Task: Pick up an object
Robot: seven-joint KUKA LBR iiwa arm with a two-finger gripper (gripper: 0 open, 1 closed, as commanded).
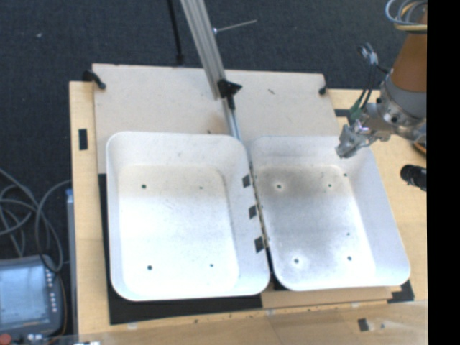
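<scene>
Looking down from the fixed camera view, 2 shallow white bins sit side by side on the bench: the left bin (pixel 115 192) and the right bin (pixel 384 228), joined along a seam with small dark clips. Both floors appear bare apart from scuffing, a few dark specks and small holes; I can make out no object to pick in either one, so where the task's thing lies cannot be told from this angle. The gripper (pixel 348 144) hangs over the far right corner of the right bin, just above its rim, below the arm's orange band (pixel 411 65). Whether its claw is spread or pressed together cannot be told; it is too small and blurred, and nothing is visibly pinched in it. By my judgement, the step in hand is the approach or search before any grasp. Next would come finding a target and descending onto it.
</scene>
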